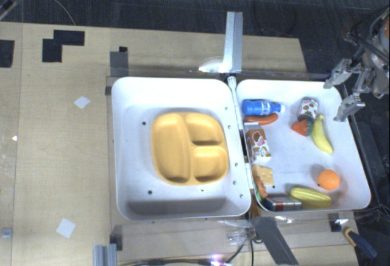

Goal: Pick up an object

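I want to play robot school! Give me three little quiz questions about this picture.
1. True or false: the yellow tray lies in the left bin.
2. Which sits nearest the orange? A) blue bottle B) corn cob C) yellow tray
3. Fill in: the banana lies in the ____ bin, near the gripper.

Key: 1 true; 2 B; 3 right.
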`<state>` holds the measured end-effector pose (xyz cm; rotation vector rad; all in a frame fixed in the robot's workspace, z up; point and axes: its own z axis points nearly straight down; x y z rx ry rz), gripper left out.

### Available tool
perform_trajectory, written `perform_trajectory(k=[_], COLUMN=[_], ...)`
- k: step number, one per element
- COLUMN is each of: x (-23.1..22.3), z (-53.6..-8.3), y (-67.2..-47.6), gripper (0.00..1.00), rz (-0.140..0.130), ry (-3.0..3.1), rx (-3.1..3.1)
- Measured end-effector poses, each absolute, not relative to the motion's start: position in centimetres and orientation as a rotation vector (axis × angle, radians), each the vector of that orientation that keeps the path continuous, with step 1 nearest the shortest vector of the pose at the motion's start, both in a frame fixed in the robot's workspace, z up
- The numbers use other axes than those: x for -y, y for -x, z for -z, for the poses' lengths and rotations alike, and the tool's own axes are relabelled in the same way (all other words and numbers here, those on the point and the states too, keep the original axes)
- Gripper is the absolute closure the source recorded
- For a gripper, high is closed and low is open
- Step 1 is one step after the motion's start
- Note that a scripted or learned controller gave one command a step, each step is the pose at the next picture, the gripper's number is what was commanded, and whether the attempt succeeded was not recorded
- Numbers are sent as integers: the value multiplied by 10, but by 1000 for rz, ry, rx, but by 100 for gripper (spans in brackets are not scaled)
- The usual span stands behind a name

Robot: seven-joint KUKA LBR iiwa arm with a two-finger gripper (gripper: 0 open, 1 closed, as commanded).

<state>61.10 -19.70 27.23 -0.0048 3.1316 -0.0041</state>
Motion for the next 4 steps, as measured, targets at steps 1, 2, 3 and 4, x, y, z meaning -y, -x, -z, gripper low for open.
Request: perform_trajectory(k=[1,2,3,4], x=[187,186,119,175], z=[-174,-128,-88,-88], y=[-671,-660,-658,-660], gripper=[0,0,0,0], rz=[-1,0,-5,0], ry=[-384,-302,-655,-733], rx=[-3111,-3119,-3066,-3055])
